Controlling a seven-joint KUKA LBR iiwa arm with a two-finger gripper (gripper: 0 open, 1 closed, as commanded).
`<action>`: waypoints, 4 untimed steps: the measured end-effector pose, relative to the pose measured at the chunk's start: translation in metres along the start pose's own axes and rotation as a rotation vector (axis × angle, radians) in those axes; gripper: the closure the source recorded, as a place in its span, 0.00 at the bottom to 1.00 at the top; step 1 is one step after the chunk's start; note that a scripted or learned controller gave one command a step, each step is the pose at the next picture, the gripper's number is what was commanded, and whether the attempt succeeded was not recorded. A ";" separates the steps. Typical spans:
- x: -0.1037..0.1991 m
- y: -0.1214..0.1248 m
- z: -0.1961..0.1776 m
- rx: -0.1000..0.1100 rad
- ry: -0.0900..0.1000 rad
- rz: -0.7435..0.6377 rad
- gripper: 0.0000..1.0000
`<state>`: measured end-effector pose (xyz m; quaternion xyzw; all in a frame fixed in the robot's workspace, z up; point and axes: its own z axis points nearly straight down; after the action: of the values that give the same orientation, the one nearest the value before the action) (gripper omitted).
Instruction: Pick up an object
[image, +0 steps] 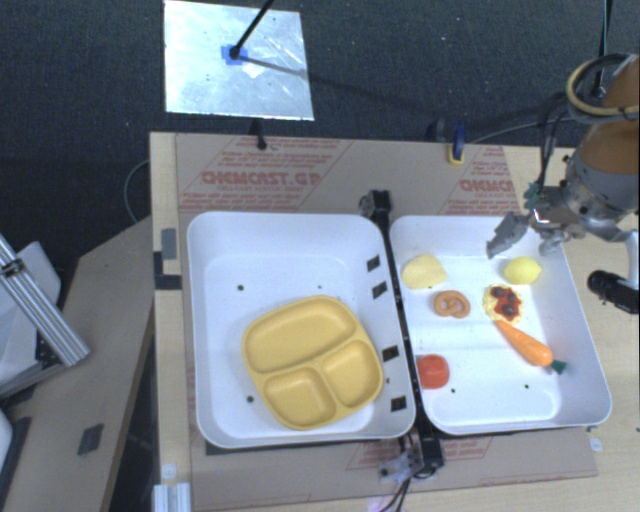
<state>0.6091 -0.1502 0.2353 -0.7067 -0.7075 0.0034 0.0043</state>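
The right bin (575, 300) holds several toy foods: a pale yellow lump (424, 270), a pretzel (452, 304), a yellow slice with red topping (503, 301), an orange carrot (525, 343), a red tomato (432, 371) and a small yellow lemon (522, 269). My gripper (528, 240) hangs over the bin's far right part, just above and behind the lemon. Its fingers (503, 238) are spread open with nothing between them. The grey arm with its orange band (605, 150) reaches in from the right.
The left bin (215, 300) contains a yellow divided plate (313, 360). A black divider (392, 300) runs between the two bins. A shiny metal sheet (238, 60) lies behind the bench, and cables run along the back right.
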 end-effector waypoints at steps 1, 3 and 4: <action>0.001 0.002 -0.008 -0.012 -0.002 -0.003 0.00; 0.002 0.006 0.095 -0.011 -0.002 -0.001 0.00; 0.003 0.007 0.146 -0.012 -0.002 0.000 0.00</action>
<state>0.6149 -0.1474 0.0895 -0.7066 -0.7076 -0.0004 -0.0007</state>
